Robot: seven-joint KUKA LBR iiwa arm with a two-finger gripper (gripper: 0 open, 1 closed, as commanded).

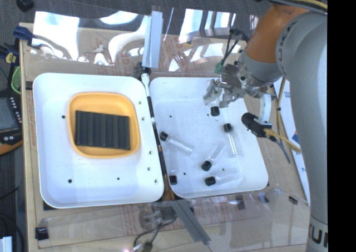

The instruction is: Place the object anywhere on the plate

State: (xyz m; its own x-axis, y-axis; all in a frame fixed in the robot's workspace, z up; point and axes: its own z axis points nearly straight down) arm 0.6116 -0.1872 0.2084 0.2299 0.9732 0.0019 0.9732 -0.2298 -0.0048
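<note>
Two white bins side by side on the counter [33, 212]. Left bin [55, 173] carries a yellow plate [103, 103] with a dark ribbed centre, sitting in the bin's upper-middle part.

Right bin [183, 95] holds clear vials with black caps, scattered. One vial [177, 143] lies left of centre, cap toward the divider. Another vial [231, 141] lies near the right wall, roughly upright in the view, cap at its far end. A third vial [212, 157] lies tilted in the lower middle, cap at its near end. A fourth vial [222, 177] rests close to the near wall. A loose-looking black cap [214, 111] sits just under the tool; another [173, 179] near the bin's near-left corner.

Arm [300, 50] reaches in from the right, orange band above the wrist. Tool [219, 94] is over the far-right part of the right bin, above the vials. Whether its fingers are wide or narrow: cannot tell, the metal parts blur together. Nothing seen between them.

All vials are in the right bin, well apart from the plate.
</note>
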